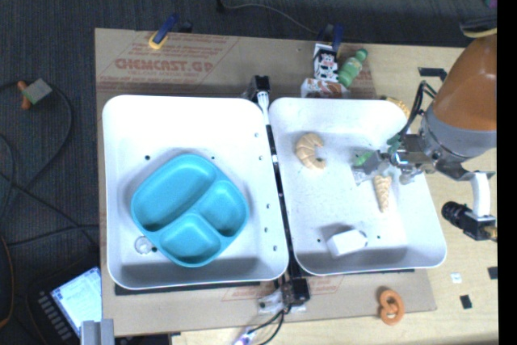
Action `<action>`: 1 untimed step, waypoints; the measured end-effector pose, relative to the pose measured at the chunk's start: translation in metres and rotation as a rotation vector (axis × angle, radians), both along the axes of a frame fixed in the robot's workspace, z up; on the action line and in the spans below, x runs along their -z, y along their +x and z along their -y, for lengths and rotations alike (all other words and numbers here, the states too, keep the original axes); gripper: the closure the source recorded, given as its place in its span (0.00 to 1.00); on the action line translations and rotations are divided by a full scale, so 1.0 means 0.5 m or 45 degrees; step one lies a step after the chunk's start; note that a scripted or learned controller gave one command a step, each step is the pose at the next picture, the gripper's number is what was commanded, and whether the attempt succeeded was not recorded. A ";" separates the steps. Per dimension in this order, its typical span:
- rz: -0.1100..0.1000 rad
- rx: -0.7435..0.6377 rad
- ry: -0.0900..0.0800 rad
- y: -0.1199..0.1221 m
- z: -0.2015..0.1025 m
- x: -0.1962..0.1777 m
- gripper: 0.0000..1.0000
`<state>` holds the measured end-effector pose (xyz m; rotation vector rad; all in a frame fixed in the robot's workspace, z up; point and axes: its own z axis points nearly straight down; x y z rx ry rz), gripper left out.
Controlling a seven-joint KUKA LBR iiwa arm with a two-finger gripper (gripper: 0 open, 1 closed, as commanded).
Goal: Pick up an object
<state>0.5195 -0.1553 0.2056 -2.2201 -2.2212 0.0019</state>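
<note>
The right bin (420,254) holds a tan croissant-shaped toy (310,150), a cream ice-cream cone (383,192) lying with its tip toward the front, and a white block (346,241) near the front wall. My gripper (373,161) hangs low over the bin's right half, just above the cone's wide end and right of the croissant. A small green and grey piece (361,159) shows at the gripper's tip; I cannot make out whether it is a loose object or part of the hand. The grey arm (472,109) reaches in from the right.
In the left bin (121,117) lies a blue divided plate (190,208). Behind the bins stand a small printed box (323,70) and a green toy (350,69). An orange ring (391,305) lies on the bench in front of the right bin.
</note>
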 end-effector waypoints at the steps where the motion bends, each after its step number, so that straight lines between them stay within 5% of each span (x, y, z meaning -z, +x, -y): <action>1: 0.010 0.000 -0.001 0.026 -0.031 0.236 0.00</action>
